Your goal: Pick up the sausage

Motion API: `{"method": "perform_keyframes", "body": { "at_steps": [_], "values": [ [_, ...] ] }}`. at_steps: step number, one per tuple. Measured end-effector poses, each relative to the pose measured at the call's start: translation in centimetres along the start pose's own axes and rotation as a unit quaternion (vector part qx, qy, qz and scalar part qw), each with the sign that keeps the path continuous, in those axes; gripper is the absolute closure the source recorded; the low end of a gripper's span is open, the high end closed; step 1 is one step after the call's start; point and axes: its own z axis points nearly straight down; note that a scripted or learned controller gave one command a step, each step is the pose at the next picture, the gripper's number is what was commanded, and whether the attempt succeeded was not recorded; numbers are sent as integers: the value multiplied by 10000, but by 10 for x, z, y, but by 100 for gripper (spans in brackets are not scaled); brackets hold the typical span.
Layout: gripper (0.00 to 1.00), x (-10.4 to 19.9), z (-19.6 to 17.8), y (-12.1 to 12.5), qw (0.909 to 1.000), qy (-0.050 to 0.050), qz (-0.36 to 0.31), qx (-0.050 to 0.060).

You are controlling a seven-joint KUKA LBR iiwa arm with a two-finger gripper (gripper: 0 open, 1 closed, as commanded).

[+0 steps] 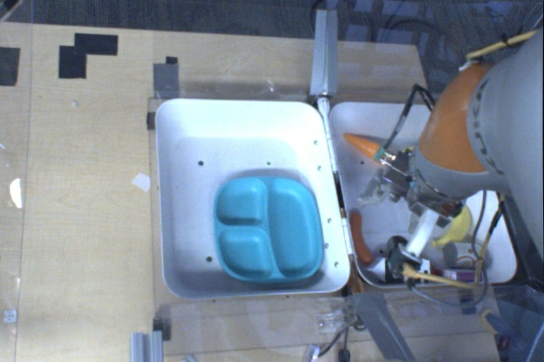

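The sausage [359,235] is a short reddish-brown piece. It lies along the left wall of the right bin [338,149], near the front corner. My gripper [380,182] hangs over the middle of the right bin, a little behind and to the right of the sausage and apart from it. The grey arm with its orange band [450,131] covers much of the bin's right half. Nothing is visibly held.
An orange carrot [367,146] lies at the back left of the right bin, close to the gripper. A yellow banana [460,227] and a purple item [465,274] sit at the front right. The left bin [183,182] holds a blue divided tray [268,228].
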Motion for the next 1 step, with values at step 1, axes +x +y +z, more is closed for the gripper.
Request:
{"method": "perform_keyframes", "body": {
  "at_steps": [1],
  "values": [
    [0, -53, 95, 36, 9998, 24, -189, -56]
  ]
}}
